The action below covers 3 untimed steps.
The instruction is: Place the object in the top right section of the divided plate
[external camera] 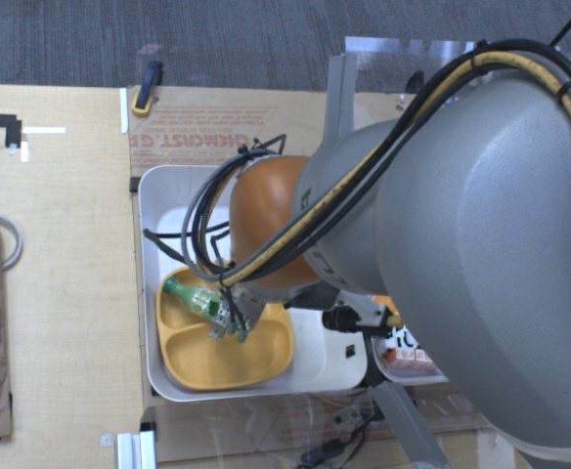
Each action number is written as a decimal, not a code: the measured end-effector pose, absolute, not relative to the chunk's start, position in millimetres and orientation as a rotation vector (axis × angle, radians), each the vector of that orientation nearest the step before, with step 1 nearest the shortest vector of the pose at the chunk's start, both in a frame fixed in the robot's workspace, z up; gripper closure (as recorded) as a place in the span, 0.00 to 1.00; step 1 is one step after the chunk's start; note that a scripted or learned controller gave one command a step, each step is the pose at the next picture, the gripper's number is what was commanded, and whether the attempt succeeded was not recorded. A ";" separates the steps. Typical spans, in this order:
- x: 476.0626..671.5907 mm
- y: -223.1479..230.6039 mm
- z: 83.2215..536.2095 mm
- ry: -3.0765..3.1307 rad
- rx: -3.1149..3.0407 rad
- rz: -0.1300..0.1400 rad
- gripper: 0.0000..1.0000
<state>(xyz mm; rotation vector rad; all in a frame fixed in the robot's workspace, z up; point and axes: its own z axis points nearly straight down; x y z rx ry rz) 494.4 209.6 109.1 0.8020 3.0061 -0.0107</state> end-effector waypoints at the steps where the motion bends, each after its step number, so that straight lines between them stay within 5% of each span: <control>1: 486.0 217.8 93.8 3.027 0.782 -0.011 0.00; 2: 490.2 209.7 100.7 3.017 0.801 -0.025 1.00; 3: 507.3 191.1 92.5 2.979 1.010 0.005 1.00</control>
